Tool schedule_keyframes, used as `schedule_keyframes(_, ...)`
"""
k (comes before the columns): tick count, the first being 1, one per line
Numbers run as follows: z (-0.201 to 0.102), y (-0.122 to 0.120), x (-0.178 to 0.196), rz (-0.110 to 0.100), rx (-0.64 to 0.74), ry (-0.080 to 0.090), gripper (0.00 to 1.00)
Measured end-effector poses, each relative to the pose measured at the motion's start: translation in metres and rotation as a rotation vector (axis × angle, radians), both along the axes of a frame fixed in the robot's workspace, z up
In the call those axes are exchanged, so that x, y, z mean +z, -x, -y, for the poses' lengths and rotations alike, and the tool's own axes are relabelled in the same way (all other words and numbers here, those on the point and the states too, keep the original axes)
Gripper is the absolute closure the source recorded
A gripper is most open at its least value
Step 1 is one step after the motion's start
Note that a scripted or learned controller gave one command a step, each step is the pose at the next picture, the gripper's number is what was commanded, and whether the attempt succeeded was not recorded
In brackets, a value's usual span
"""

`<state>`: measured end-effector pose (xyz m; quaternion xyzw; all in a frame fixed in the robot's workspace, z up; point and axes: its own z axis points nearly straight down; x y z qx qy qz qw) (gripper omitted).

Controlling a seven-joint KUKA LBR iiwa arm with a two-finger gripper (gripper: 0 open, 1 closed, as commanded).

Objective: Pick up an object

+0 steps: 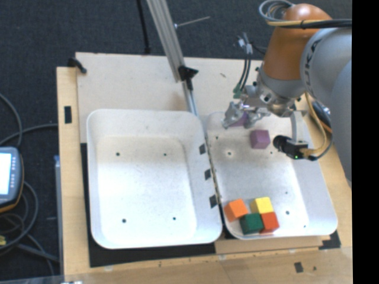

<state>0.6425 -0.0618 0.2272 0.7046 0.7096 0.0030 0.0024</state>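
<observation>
My gripper (239, 118) hangs over the far left corner of the right bin (308, 185), raised above its floor. A small purple object (241, 119) shows between the fingers, and they are shut on it. A purple cube (259, 139) lies on the bin floor just to the right of the gripper and nearer the front, apart from it. At the bin's front edge sits a tight cluster of blocks: an orange one (237, 208), a yellow one (263, 205), a green one (251, 223) and a red-orange one (270, 220).
The left bin (98, 158) lies beside the right one, sharing a raised middle rim (208, 164). A slanted metal pole (169, 40) stands behind the bins. A black cable with a small green-lit unit (292, 147) hangs off the wrist over the right bin.
</observation>
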Motion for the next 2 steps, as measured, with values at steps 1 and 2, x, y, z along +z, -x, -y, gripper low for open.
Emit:
schedule_keyframes(1, -0.05, -0.033, 0.047, 0.0, 0.001, 0.0, 1.0)
schedule_keyframes(2, -0.11, -0.028, 0.021, -0.011, 0.0, 0.0, 1.0)
